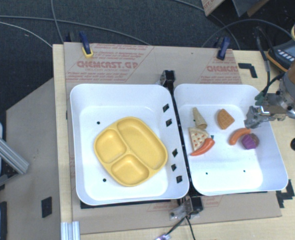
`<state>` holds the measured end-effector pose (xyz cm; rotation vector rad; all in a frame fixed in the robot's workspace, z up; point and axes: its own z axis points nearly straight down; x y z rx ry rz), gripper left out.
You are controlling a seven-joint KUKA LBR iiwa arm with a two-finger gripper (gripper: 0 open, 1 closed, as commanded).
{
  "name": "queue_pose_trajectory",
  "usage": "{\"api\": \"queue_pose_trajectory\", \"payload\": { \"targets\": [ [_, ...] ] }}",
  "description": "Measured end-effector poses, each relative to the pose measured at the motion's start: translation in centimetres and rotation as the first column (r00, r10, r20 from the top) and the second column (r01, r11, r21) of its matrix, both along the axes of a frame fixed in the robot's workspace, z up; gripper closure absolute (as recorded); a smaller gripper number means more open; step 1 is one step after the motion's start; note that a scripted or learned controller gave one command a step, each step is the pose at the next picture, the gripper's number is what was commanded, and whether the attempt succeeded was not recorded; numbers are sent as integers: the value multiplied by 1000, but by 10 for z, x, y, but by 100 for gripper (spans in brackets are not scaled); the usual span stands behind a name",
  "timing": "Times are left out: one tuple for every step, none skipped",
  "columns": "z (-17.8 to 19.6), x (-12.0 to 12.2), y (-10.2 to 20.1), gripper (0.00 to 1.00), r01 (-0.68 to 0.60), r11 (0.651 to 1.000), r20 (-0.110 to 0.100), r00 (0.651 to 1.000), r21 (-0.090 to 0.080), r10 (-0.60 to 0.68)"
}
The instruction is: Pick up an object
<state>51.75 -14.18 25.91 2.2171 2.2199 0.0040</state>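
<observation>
Two shallow white bins sit side by side on the bench: the left bin holds a yellow plastic plate with three compartments, and the right bin holds the small toy foods. Across the right bin lie a tan cone-shaped piece, a pale pizza-slice wedge touching a red chilli pepper, a brown waffle-like block, an orange sausage-shaped piece and, touching it, a purple rounded piece. The grey metal gripper hovers at the bin's right edge just above the sausage and purple piece, gripping nothing visible, its opening impossible to judge.
</observation>
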Motion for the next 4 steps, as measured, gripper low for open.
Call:
{"api": "queue_pose_trajectory", "payload": {
  "targets": [
    [-9, 11, 51, 100, -5, 1000, -7, 1000, 4, 5],
    [-24, 27, 106, 100, -5, 1000, -8, 1000, 5, 5],
    [-38, 43, 159, 100, -5, 1000, -5, 1000, 4, 5],
    [-26, 60, 214, 100, -6, 1000, -2, 1000, 4, 6]
  ]
}}
